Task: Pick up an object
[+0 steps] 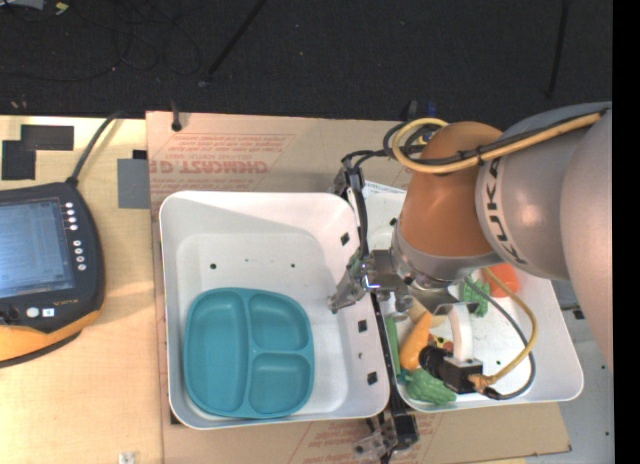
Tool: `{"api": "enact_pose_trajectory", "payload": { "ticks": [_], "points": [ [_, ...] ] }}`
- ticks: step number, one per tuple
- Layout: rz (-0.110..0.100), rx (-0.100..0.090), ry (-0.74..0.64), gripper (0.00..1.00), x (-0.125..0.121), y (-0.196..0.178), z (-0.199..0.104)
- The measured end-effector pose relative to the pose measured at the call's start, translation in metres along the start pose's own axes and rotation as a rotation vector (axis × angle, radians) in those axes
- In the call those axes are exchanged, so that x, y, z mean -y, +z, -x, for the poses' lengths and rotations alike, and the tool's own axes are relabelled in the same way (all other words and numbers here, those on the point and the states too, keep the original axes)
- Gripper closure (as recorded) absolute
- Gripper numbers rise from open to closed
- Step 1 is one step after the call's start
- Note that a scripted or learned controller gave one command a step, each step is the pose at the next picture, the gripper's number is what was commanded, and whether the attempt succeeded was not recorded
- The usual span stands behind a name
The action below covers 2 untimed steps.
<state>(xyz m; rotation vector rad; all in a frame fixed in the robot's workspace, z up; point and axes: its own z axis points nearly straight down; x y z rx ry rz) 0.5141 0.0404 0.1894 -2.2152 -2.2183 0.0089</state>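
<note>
The arm's orange band [445,202] and grey wrist hang over the left half of the right bin [562,372]. My gripper [422,300] points down beneath the wrist, low over the bin's contents, and the wrist covers most of it. Around it lie a yellow-orange object [414,340], a green object [472,297], a white piece [461,330] and an orange object [503,278]. A second green object [430,388] and a black part [445,364] with a yellow cable lie near the front wall. Nothing can be seen held.
The left bin [250,222] holds a teal divided plate [248,352] at its front. A metal bracket [352,292] sits on the rim between the bins. A control pendant [40,252] lies on the bench at far left. Cardboard [250,152] underlies both bins.
</note>
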Motion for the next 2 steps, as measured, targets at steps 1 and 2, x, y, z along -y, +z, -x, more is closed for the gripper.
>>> {"api": "enact_pose_trajectory", "payload": {
  "ticks": [1,2],
  "points": [
    [0.008,0.003,0.005,0.00,-0.046,0.002,0.059],
    [0.008,-0.001,0.002,0.00,0.008,-0.069,0.052]
  ]
}}
